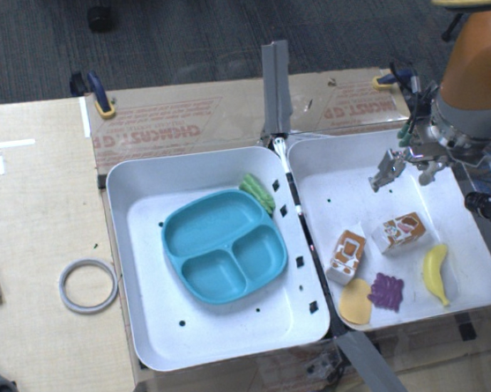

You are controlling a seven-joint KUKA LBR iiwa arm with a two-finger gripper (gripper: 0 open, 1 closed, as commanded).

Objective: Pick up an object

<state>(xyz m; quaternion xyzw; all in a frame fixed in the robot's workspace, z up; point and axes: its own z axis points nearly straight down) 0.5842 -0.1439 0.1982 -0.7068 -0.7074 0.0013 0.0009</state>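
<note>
Camera view: gripper (406,169) open; banana (435,275), cartons below.

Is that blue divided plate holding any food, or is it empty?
Empty. The blue plate in the left bin shows three bare compartments; the green item lies beside its rim.

Bright even overhead light; soft shadows; white bins (140,275) near blown out; slight blur, esp. edges.

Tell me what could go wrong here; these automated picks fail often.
The cartons, purple piece, yellow disc and banana crowd the right bin's near end, so a descent may nudge a neighbour. The open pincer hovers over bare floor, so closing there may catch nothing.
</note>
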